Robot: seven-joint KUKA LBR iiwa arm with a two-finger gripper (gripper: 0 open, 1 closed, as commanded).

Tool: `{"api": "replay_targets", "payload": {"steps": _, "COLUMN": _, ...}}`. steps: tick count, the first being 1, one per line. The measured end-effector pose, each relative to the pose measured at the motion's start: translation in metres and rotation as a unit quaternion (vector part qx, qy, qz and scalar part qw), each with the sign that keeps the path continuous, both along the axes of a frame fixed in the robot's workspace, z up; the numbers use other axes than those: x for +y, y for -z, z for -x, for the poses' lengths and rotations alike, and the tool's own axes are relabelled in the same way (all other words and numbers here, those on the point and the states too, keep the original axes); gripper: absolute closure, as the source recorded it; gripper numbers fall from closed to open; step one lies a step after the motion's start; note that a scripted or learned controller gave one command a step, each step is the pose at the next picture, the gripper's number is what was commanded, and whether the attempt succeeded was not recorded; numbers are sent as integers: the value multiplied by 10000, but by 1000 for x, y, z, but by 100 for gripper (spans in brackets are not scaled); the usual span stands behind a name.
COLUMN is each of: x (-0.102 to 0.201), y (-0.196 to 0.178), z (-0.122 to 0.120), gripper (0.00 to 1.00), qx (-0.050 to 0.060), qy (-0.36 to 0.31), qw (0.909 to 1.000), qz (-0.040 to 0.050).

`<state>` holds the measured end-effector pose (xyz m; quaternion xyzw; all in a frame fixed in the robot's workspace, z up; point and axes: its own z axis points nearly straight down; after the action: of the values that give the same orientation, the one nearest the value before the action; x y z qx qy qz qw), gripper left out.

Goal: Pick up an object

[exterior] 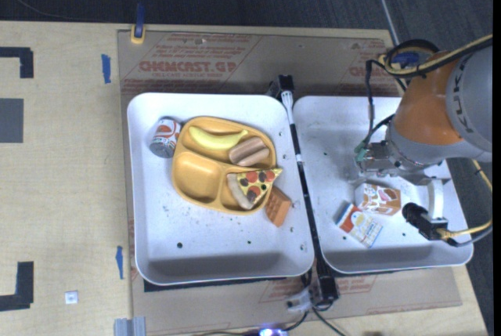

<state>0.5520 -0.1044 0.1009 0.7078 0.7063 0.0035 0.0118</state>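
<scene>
Two white bins sit side by side on a cardboard sheet (258, 52) in the middle of the frame, their inner walls touching along a dark clip line.

Left bin (156, 248): a yellow divided food tray (200, 170) lies in the upper centre. Its compartments hold a banana (207, 137), a hot dog (249, 149) and a pizza slice (252, 184). A small can (164, 137) lies on its side against the tray's upper left edge, close to the bin's left wall. An orange cracker-like piece (277, 207) rests just off the tray's lower right corner, near the inner wall. The lower third of this bin is bare floor.

Right bin (329, 123): a red-and-white carton (379, 199) lies right of centre, directly under the wrist. A flat printed packet (360, 225) lies just below and left of it, tilted; whether the two touch cannot be told. The upper left part of the bin floor is open.

The arm (438, 103) enters from the right edge of the frame, its orange band over the bin's upper right. The gripper (376, 170) points down just above the carton. Its body hides the fingers, so whether they are apart or together cannot be told. Nothing is seen held. A black cable fitting (423, 221) lies toward the bin's lower right wall, narrowing the room on that side.
</scene>
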Motion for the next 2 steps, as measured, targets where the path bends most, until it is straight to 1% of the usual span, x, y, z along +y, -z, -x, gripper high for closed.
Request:
{"api": "replay_targets", "payload": {"steps": 1, "x": 0, "y": 0, "z": 0, "gripper": 0, "qx": 2, "qy": 0, "qw": 10000, "qz": -1}}
{"api": "replay_targets", "payload": {"steps": 2, "x": -6, "y": 11, "z": 58, "gripper": 0, "qx": 18, "qy": -13, "qw": 10000, "qz": -33}}
